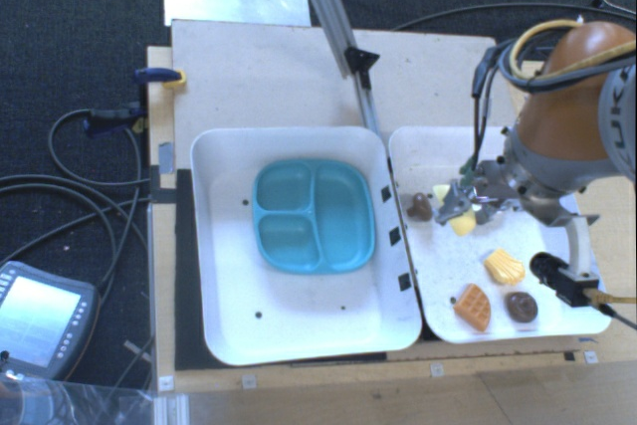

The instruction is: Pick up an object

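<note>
While the pincer (460, 204) sits low in the right bin (418, 149), can't tell its opening; yellow piece (463, 225) just below, brown piece (421, 207) just left.

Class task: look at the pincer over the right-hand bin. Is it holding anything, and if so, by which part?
It cannot be told. The pincer sits low in the right bin, right against a yellow piece and beside a small brown piece, but no object is clearly between its tips.

My bench (289, 75) is carrying two white bins side by side: the left bin (224, 314) is lying just beside the right bin (418, 149), their rims touching along the black clips (395, 236).
</note>
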### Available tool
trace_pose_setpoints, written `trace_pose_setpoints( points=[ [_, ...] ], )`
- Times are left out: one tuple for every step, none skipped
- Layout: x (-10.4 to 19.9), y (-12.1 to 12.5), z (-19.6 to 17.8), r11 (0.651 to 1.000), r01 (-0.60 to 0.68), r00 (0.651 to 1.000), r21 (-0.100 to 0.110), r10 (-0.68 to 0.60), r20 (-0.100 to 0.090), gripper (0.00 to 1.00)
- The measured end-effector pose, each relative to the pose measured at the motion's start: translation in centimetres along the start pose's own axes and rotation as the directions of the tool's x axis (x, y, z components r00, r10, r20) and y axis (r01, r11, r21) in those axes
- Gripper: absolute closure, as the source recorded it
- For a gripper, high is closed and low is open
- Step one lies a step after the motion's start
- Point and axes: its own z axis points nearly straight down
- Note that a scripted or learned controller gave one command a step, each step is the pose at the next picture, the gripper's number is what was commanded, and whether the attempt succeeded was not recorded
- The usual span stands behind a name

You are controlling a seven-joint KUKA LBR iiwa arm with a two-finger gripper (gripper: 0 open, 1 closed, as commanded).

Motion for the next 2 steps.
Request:
trace_pose_setpoints(
  points=[
    [6.1,1.0,0.9,1.000,-0.001,1.000,0.001,0.001,0.000,1.00],
    [11.9,2.5,1.4,1.000,0.000,1.000,0.000,0.000,0.000,1.00]
  ],
)
